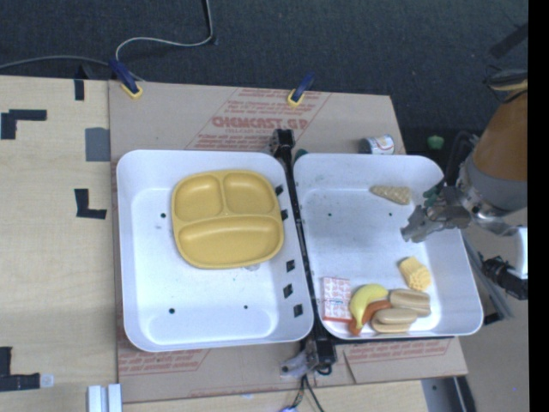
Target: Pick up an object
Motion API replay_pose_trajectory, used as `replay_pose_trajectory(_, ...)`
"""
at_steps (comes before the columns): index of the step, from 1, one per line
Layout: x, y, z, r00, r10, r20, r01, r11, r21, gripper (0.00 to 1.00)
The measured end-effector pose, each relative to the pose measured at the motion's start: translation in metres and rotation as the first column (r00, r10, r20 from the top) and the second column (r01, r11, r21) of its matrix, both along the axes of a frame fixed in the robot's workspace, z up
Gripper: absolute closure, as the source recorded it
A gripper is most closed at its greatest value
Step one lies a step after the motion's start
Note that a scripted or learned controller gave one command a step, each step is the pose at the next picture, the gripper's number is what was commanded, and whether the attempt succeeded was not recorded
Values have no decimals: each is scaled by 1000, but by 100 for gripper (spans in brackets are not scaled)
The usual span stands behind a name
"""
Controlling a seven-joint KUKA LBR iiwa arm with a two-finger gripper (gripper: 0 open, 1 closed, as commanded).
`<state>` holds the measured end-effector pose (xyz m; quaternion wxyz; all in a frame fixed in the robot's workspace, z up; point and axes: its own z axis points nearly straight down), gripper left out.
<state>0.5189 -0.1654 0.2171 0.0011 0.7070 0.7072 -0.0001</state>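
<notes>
My gripper [418,228] hangs over the right side of the right bin [343,174], coming in from the right edge. Its dark fingers point down-left, with nothing visibly between them. A yellow corn piece [416,274] lies just below it on the bin floor. A tan cracker-like piece [391,194] rests up and to the left of the gripper. Along the bin's front edge lie a yellow banana [367,299], a hot dog in a bun [401,308] and a small red-printed packet [335,297].
The left bin [141,256] holds a yellow divided plate [228,217]. Black clips run along the seam between the two bins [290,230]. A small can [378,145] stands on the cardboard behind the right bin.
</notes>
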Motion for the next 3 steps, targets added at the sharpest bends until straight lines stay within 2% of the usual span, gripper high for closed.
replay_pose_trajectory(1, 0, 0, -1, 1000, 0, -2, 0, 1000, 1, 0)
replay_pose_trajectory(2, -35, -36, -105, 1000, -2, -1, 2, 1000, 1, 0)
replay_pose_trajectory(3, 2, -57, -126, 1000, 1, 4, -1, 1000, 4, 0)
